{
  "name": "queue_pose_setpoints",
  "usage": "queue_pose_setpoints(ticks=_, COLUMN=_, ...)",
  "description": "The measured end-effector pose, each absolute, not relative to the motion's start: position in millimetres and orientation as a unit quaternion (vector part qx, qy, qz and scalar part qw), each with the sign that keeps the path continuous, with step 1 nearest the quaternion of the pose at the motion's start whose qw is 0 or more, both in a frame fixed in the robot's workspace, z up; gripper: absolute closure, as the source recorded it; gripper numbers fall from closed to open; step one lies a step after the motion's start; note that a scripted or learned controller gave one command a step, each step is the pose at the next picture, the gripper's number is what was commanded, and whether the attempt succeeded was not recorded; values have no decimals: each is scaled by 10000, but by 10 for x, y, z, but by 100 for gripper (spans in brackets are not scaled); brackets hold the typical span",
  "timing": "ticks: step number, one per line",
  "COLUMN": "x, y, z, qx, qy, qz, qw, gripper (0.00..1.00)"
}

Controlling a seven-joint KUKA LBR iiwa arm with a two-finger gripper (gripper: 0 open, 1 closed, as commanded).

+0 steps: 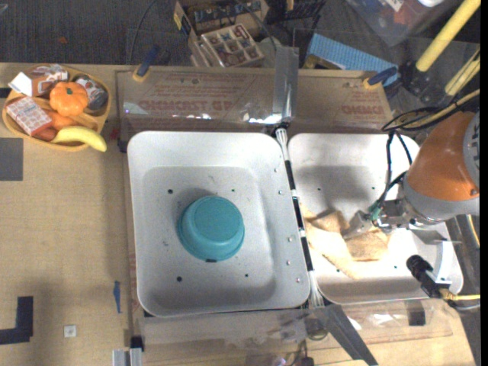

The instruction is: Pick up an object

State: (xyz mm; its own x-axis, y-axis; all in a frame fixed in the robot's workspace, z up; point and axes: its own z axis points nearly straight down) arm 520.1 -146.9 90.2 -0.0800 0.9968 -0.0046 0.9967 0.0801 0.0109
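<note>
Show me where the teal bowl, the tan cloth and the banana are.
teal bowl [212, 227], camera view, middle of its upturned base.
tan cloth [347, 252], camera view, its middle fold.
banana [81, 136], camera view, middle of its curve.

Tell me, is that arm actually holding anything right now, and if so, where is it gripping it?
It cannot be told. The gripper is down in the right bin, right at the beige cloth, but the view doesn't show cloth between its fingers.
</note>
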Motion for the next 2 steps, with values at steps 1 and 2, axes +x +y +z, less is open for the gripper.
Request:
queue_pose_setpoints(ticks=1, x=5211, y=-1480, z=1008, qx=6799, qy=7332, qz=46, qw=66, gripper=100)
queue_pose_setpoints(ticks=2, x=5328, y=-704, z=2069, qx=5160, qy=8566, qz=4, qw=13, gripper=100)
